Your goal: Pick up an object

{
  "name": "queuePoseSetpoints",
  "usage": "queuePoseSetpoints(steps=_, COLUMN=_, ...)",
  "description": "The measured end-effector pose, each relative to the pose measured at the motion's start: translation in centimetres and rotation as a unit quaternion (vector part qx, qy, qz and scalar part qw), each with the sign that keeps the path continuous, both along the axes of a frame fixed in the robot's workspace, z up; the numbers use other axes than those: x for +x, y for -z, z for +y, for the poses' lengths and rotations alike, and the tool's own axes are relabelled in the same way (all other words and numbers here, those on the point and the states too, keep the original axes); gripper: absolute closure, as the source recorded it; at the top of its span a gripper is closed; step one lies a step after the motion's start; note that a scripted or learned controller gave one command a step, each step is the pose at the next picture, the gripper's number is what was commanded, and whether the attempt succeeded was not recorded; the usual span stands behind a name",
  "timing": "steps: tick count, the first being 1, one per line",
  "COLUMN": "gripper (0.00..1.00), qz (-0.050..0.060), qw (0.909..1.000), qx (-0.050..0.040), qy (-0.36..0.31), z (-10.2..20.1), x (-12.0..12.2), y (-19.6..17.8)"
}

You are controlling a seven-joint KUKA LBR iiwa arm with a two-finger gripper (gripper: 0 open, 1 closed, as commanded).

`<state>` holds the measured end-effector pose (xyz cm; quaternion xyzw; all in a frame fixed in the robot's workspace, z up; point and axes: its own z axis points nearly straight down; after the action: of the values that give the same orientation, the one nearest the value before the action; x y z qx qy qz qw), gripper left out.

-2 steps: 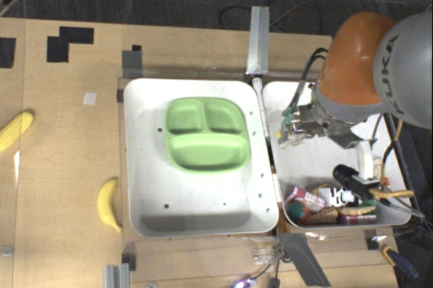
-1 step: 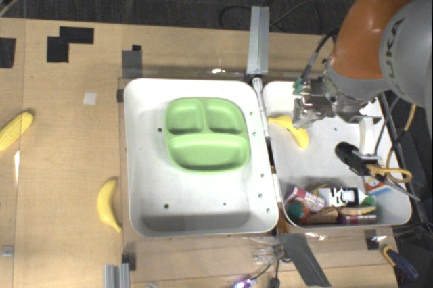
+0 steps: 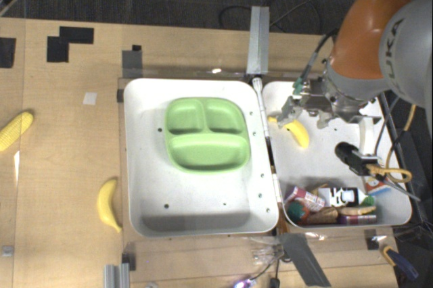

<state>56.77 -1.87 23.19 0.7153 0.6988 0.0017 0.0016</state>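
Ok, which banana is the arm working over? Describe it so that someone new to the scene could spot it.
Find the right white bin, the one the arm reaches into. At its far end, close to the wall shared with the left bin, a small yellow banana lies by itself on the bin floor, just below the hand. The other yellow pieces lie outside the bins on the wooden bench.

Small yellow banana [image 3: 297,134] – curved, lying flat, upper left of the right bin [image 3: 399,212]

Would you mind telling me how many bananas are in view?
2: one banana in the right bin near the gripper, another on the bench left of the left bin. The pile may hide more.
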Motion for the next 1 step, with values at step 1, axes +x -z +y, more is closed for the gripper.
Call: queuePoseSetpoints(steps=1, gripper=0.00, qz=-0.001, qw=0.9964, qx=-0.0005, qy=-0.085, z=1.87, x=-1.64, y=-4.18)
